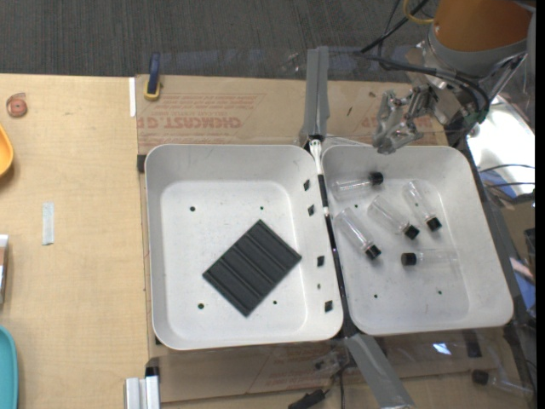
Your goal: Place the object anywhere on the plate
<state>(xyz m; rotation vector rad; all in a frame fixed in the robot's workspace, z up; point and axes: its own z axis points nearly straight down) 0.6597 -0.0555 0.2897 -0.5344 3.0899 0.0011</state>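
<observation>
The plate [252, 267] is a dark grey ribbed square lying turned like a diamond on the floor of the left bin [170, 169]. In the right bin [477, 305] lie several clear plastic vials with black caps: one near the back [353, 182], one at the left [358, 235], one in the middle [390, 216] and one further right [420, 201]. A black cap [409, 259] lies further forward. My gripper [395, 133] hangs over the back rim of the right bin, above and apart from the vials, and I see nothing in it.
Cardboard [221, 109] lies behind the bins, with a blue clamp [153, 73] at its left corner. A metal bar [316, 92] runs back between the bins. Cables [409, 24] hang near the arm. An orange thing [4, 156] and a teal thing [7, 369] sit at the left edge.
</observation>
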